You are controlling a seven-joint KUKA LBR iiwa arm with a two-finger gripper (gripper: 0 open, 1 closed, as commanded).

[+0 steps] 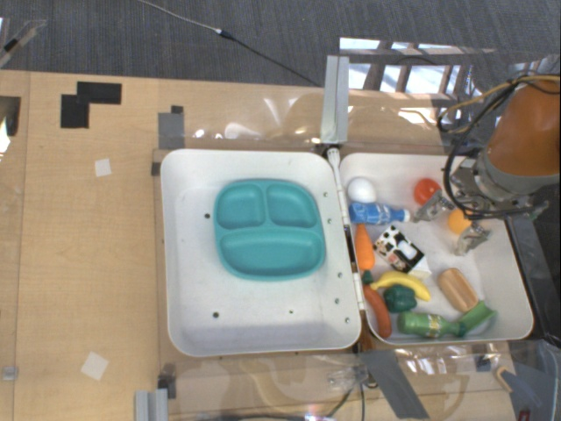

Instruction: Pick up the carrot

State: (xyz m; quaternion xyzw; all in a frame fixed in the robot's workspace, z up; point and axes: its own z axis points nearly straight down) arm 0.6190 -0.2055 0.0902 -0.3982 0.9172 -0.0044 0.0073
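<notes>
Camera view: my gripper [450, 218] hovers with fingers spread, holding nothing, well apart from the carrot [363, 246]; approach step, next I shift left.

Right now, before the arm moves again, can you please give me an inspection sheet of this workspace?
Surface: wooden bench bearing two white bins, left bin and right bin.
Job's thing: carrot lies along the right bin's left wall, untouched.
Clutter: teal divided plate in left bin; white egg, blue bottle, banana, red pepper and other toys in right bin.
Grippers: pincer above the right bin's far right part, away from the carrot, open, holding nothing.
Cables: black cables loop beside the wrist.
Surroundings: dark carpet.
</notes>
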